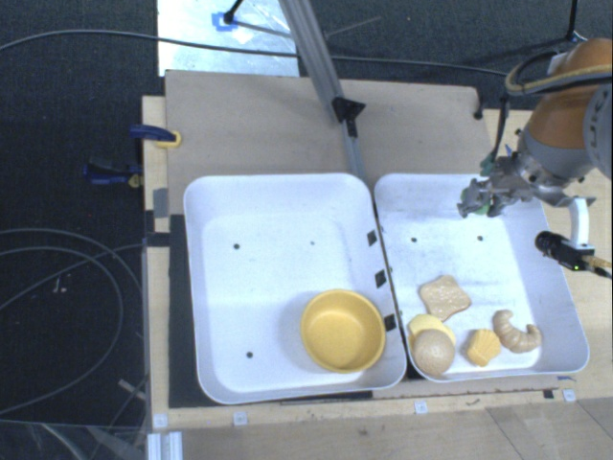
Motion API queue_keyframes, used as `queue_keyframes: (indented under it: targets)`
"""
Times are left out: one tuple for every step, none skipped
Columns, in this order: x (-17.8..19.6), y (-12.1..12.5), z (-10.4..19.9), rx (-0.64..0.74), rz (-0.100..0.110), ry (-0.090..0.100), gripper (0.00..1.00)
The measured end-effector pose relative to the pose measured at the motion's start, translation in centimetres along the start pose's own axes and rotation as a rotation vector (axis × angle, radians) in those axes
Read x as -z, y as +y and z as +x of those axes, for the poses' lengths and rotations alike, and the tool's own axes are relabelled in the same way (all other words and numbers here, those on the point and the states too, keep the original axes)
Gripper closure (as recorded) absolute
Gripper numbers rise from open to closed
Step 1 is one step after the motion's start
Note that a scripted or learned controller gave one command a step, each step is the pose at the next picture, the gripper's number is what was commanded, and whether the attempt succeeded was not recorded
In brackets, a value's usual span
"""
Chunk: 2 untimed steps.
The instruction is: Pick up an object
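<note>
My gripper [476, 202] hangs over the far right part of the right bin [479, 242], well above its floor, and nothing shows between its fingers. At the near end of that bin lie a slice of toast [444, 297], a round bread roll [432, 348], a small yellow cheese wedge [483, 347] and a croissant [516, 333]. A yellow bowl [342, 330] sits upright in the near right corner of the left bin [249, 257].
A grey camera pole [316, 51] slants over the bench's back toward the ridge between the bins. Blue and yellow clamps [144, 151] grip the bench's left edge. Cables trail across the dark floor on the left.
</note>
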<state>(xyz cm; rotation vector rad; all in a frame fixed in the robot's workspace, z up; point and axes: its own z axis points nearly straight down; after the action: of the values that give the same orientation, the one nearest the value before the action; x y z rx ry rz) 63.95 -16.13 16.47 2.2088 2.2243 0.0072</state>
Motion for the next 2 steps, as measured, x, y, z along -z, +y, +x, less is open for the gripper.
queue_keyframes:
  targets:
    - [6.42,0.6,-0.51,0.001,-0.002,-0.001,1.0]
    - [5.54,0.68,-0.52,0.001,0.005,0.0,1.0]
